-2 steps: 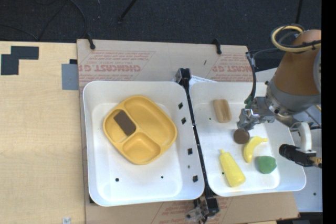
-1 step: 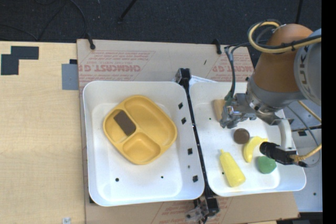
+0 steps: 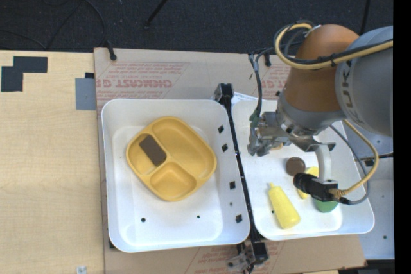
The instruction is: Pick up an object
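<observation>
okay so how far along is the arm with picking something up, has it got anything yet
Done: the arm has reached into the right bin, with the gripper low near that bin's left wall. In hand: nothing visible between its fingers. Left: the pick itself. The yellow bottle, the brown round object and the green object lie on the bin floor, and the yellow tray sits in the left bin.

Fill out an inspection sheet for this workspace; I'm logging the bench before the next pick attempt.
Surface: left bin and right bin, side by side on cardboard.
Job's things: yellow bottle, brown disc, green object in right bin.
Clutter: yellow divided tray holding a brown block in left bin.
Grippers: gripper low over right bin; jaws unclear.
Cables: yellow hose looping along the arm.
Surroundings: dark carpet, floor cables.
</observation>
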### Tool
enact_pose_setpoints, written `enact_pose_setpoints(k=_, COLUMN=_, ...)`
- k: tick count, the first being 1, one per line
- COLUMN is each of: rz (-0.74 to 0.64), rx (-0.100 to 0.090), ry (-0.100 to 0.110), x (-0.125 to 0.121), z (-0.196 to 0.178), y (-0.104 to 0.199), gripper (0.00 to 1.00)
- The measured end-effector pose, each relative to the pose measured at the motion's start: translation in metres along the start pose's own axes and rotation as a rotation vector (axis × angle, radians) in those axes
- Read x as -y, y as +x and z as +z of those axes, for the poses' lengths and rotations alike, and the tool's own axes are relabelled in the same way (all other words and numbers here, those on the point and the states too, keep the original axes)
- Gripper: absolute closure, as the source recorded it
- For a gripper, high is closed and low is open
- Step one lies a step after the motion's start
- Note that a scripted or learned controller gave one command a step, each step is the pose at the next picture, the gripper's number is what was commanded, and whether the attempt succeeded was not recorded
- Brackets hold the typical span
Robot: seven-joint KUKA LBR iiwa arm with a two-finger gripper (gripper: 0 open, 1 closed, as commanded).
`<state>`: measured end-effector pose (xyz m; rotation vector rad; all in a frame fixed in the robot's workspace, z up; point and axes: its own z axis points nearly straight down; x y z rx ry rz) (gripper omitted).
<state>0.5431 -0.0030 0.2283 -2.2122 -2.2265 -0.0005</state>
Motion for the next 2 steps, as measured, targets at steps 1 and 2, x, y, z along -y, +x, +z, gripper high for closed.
enact_pose_setpoints(k=1, rz=0.0, rx=0.0, ry=0.001, x=0.001, z=-0.008, y=0.055, gripper=1.0)
enact_pose_setpoints(k=2, rz=0.002, rx=0.002, ry=0.003, x=-0.002, z=0.007, y=0.106, gripper=1.0)
